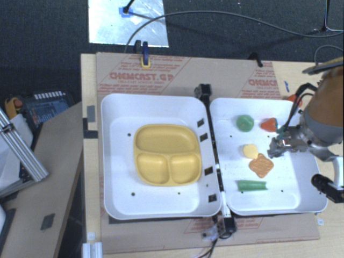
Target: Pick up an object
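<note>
Nearest in the right bin (306, 200) lay a green piece (251, 185), its long axis running left to right; above it the brown waffle-like piece (262, 165) sat just below and left of the hand (277, 145), touching a pale yellow piece (250, 151); whether the hand was released or clenched could not be told; farthest lay a green ball (245, 123) and a red-orange piece (268, 124).

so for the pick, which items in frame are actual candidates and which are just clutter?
Candidates, all in the right bin:
green ball
red piece
pale yellow piece
orange waffle-like piece
green stick
The gripper sits just right of the yellow piece.

Lying about:
yellow divided tray in the left bin
foil sheet
cables
</note>
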Robot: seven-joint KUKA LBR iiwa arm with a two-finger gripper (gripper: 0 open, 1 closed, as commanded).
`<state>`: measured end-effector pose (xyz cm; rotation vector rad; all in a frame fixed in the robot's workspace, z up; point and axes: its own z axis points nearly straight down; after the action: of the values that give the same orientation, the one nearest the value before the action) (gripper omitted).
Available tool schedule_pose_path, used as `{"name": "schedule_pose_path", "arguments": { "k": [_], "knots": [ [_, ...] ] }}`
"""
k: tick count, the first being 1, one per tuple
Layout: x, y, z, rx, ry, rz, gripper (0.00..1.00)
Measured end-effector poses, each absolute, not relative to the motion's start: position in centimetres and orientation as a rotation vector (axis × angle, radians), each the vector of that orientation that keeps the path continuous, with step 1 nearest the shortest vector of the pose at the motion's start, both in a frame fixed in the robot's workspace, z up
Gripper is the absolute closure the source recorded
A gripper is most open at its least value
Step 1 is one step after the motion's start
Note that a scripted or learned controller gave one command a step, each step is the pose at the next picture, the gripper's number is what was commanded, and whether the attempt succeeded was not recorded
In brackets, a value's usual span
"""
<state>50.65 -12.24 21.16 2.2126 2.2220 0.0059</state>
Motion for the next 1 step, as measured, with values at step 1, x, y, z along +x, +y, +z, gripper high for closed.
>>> {"name": "schedule_pose_path", "arguments": {
  "k": [1],
  "knots": [
    [49.86, -12.09, 26.68, 2.211, 2.221, 0.007, 1.0]
  ]
}}
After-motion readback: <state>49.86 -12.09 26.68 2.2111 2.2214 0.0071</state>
